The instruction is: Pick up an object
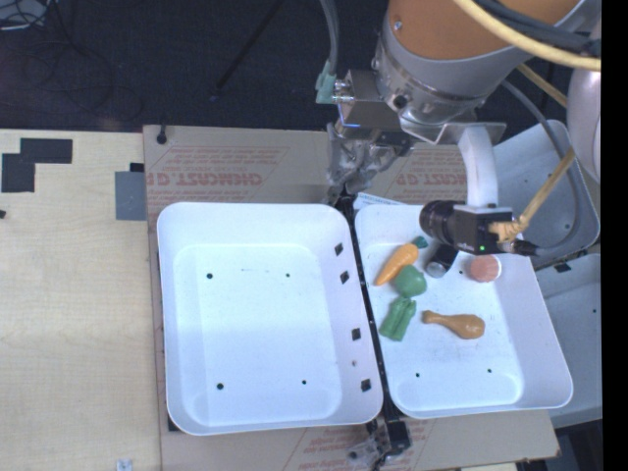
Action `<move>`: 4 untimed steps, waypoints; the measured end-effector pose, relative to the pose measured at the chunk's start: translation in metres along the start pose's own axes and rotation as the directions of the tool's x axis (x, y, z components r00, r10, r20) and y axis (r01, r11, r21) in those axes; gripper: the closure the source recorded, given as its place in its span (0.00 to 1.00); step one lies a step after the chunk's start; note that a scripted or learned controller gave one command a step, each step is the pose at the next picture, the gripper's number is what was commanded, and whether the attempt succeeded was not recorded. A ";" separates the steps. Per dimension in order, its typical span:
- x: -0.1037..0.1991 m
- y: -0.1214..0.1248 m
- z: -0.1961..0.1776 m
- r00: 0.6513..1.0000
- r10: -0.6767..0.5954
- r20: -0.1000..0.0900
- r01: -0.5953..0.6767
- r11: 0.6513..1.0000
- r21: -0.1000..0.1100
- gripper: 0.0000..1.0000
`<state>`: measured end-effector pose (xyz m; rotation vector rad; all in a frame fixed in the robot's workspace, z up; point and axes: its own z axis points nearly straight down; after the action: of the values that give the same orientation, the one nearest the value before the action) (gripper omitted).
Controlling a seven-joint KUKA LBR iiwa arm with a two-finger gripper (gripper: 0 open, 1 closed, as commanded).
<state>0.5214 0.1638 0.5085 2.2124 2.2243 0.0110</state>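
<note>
Several small items lie in the right bin (530,361). An orange carrot (397,261) rests near the divider, with a round green piece (410,283) touching it below. A longer green piece (397,319) lies under that. A tan drumstick (456,323) sits in the middle, and a pink round piece (484,269) is at the far right. My gripper (353,177) hangs above the far rim where the two bins meet, away from all of these items. Nothing shows in its grasp.
The left bin (182,263) shows its bare white floor. A black cylindrical unit (461,226) with a white bracket juts over the far part of the right bin. The brown board (235,165) lies under both bins, and the big arm body fills the upper right.
</note>
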 end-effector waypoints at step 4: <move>0.003 -0.048 0.226 1.000 0.006 0.004 -0.006 1.000 0.015 1.00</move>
<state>0.4748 0.1666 0.2819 2.2244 2.2233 -0.0104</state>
